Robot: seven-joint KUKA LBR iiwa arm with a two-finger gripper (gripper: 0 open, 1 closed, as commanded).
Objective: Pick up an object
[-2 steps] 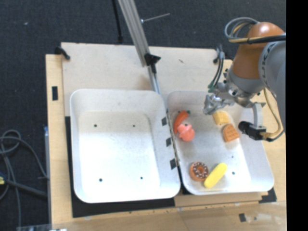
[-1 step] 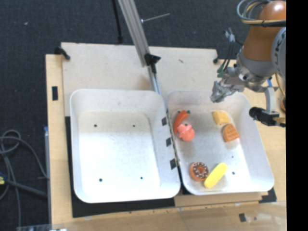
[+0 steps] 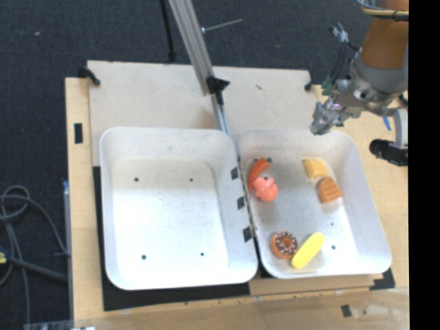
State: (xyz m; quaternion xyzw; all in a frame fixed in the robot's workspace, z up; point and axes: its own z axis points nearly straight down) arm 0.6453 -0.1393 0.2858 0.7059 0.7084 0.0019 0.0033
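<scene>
Right bin (image 3: pixel 364 205) with pink toy (image 3: pixel 265 188), chocolate doughnut (image 3: pixel 283 243), yellow banana (image 3: pixel 307 250), fingers (image 3: pixel 322 124) above rim, opening unclear

The hand (image 3: pixel 322 125) hangs at the upper right above the right bin's (image 3: pixel 364 205) far rim; toys lie inside the bin.

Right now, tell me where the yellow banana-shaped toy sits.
The yellow banana toy lies in the right bin, near its front edge in the camera view, right beside the sprinkled donut on its left.
</scene>
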